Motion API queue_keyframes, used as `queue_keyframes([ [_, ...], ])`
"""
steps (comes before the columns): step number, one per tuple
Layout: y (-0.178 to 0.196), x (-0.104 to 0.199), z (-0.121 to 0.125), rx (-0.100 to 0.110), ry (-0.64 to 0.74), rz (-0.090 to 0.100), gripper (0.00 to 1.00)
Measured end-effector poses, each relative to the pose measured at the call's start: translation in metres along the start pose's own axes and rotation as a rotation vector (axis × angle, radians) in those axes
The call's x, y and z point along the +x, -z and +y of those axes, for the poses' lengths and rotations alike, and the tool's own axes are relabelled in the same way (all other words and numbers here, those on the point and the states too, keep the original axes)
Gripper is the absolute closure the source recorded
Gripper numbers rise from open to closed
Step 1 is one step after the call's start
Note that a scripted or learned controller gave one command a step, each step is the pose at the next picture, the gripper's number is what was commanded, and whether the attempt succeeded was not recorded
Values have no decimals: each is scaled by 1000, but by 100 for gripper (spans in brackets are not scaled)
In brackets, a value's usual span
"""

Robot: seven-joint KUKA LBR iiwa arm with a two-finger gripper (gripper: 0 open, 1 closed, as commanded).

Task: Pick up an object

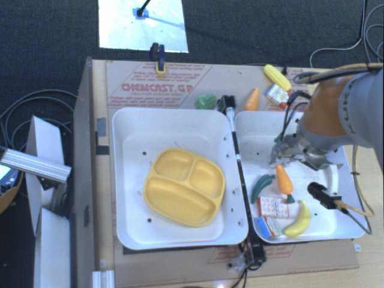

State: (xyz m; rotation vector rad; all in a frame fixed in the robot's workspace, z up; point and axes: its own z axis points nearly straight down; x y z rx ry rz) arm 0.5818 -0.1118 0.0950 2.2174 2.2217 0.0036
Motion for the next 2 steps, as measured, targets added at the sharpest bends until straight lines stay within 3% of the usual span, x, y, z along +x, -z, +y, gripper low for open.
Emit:
queue_keyframes([
  [1,101,13,-67,-3,-2,0,100],
  [2,138,100,-9,-5,13,3,100],
])
